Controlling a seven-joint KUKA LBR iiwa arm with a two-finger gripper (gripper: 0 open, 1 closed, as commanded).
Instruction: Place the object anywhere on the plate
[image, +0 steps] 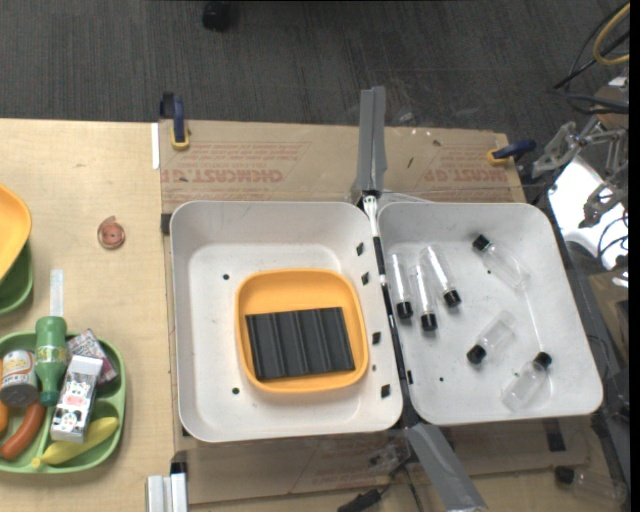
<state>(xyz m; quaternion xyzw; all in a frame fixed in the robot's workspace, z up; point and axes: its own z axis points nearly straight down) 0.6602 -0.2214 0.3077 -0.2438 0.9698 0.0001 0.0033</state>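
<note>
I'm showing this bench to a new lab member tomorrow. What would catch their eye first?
The orange plate, holding a dark ribbed block, sits in the middle of the left bin. In the right bin, six clear vials with black caps lie scattered, three close together near the bin's left side. On the bench's far left, a green tray holds colourful toy food.

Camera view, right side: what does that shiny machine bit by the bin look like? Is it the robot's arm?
The machine bit beside the right bin is glossy white, with silvery metal pieces and thin dark cables across it. The picture's edge cuts it off, so I cannot tell whether it belongs to the arm.
</note>
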